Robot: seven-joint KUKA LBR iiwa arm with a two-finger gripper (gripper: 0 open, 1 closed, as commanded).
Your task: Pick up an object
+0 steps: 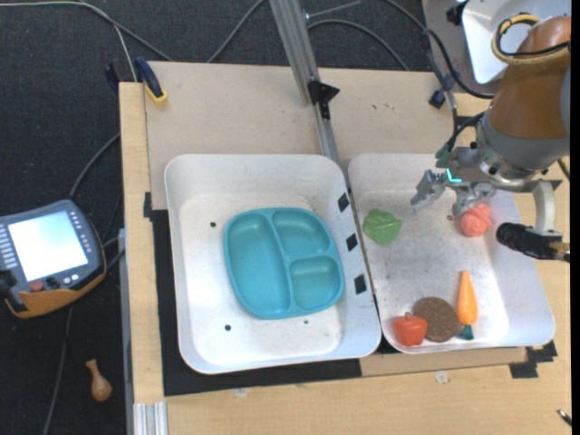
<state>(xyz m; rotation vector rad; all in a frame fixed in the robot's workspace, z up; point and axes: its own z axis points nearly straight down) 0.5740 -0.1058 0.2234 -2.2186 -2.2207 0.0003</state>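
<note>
My gripper [444, 199] hangs over the far part of the right bin [526, 324], and its fingers are spread open with nothing between them. A pink, rounded toy [475, 221] lies just right of the nearer finger, touching or almost touching it. Left of the gripper, by the bin's left wall, rests a green leafy toy [382, 227]. Along the bin's front lie an orange carrot [466, 297], a brown round disc [438, 318] and a red tomato-like piece [410, 330].
The left bin [195, 243] holds a teal divided plate [283, 261]. A metal post [304, 53] slants up from between the bins. A black fitting [526, 238] sticks out from the arm over the right bin's right side. A pendant [45, 256] lies off the bench at left.
</note>
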